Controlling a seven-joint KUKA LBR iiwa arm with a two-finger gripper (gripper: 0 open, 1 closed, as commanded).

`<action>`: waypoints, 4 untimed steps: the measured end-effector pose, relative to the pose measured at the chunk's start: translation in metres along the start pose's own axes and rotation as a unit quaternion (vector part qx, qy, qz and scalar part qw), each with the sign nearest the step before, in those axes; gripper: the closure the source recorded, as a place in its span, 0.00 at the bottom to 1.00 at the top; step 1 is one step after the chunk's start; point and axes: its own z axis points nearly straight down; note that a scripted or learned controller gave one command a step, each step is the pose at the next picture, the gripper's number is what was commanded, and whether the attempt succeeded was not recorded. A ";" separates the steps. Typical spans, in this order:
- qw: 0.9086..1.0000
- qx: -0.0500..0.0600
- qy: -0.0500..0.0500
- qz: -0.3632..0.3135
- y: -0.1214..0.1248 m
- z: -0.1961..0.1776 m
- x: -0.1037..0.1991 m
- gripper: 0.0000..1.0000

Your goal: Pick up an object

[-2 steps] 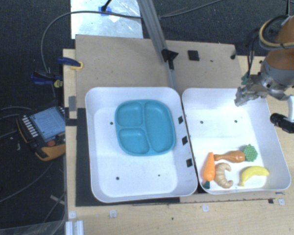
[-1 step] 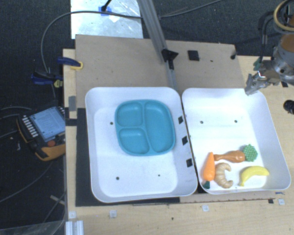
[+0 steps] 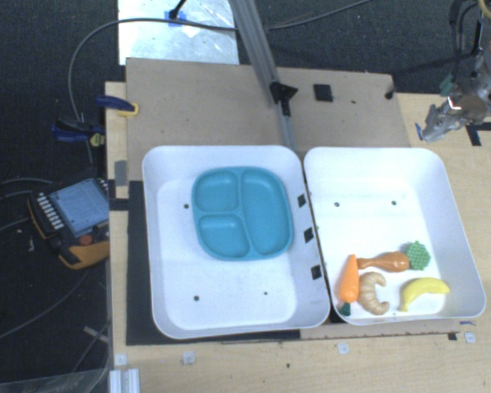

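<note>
Five toy foods cluster in the right bin point(image 3: 454, 211): carrot point(image 3: 349, 279), croissant point(image 3: 374, 293), banana point(image 3: 423, 291), drumstick point(image 3: 386, 261), broccoli point(image 3: 417, 255); all look light, rigid, smooth. Banana lies apart; grip across its middle; gripper point(image 3: 439, 125) state: cannot tell.

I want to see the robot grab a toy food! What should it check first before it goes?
1. Toys to pick are there: ok. A carrot, croissant, banana, drumstick and broccoli lie in the right bin.
2. End effector over a toy: not ok. It sits beyond the right bin's far corner.
3. End effector open: cannot tell, too blurry.
4. Toys spaced apart for a clean grab: not ok. Carrot, croissant and drumstick crowd together; the banana lies more apart.
5. Blue plate out of the way: ok, it lies in the left bin.
</note>
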 end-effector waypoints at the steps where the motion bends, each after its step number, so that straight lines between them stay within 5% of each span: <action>1: 1.000 0.003 0.001 -0.001 0.000 0.018 0.049 1.00; 4: 1.000 0.004 0.002 -0.001 -0.005 0.046 0.206 1.00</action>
